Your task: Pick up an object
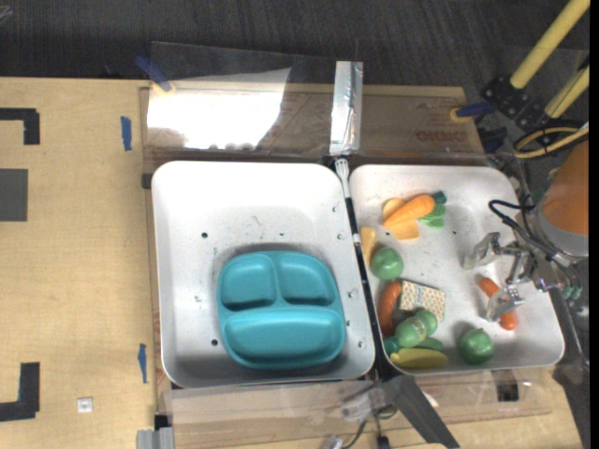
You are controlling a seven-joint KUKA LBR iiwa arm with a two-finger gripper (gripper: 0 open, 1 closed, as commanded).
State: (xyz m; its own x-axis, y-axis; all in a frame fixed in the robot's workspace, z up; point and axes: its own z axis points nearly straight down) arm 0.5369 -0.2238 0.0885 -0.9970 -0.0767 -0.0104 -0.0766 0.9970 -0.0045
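Nearest the camera, along the bottom edge, the wooden table carries two shallow white bins side by side.

The left bin holds a teal divided tray lying flat toward its near wall.

The right bin holds the toy food. Along its near wall lie a yellow piece and, just beside it, a round green piece. A little farther back sit a second green ball, a reddish-orange piece and a patterned square card, all bunched close together. Farther still is another green ball, then a carrot with a green top near the far wall.

At the right side of this bin the claw hangs low over the floor of the bin, its metal fingers pointing down. A small orange-red piece lies directly at its tips, partly hidden by the metal. Whether the claw is released or clenched cannot be told from here, nor whether the piece sits between the fingers. The orange band of the arm shows at the right edge, with dark cables trailing from it.

The piece to pick appears to be that small orange-red one. To do this step well, the claw should centre over it with one finger on each side across its narrow width, go down until the tips nearly touch the bin floor, close firmly, then lift straight up. The piece is small and probably slick, so an off-centre grip would likely squirt it sideways.
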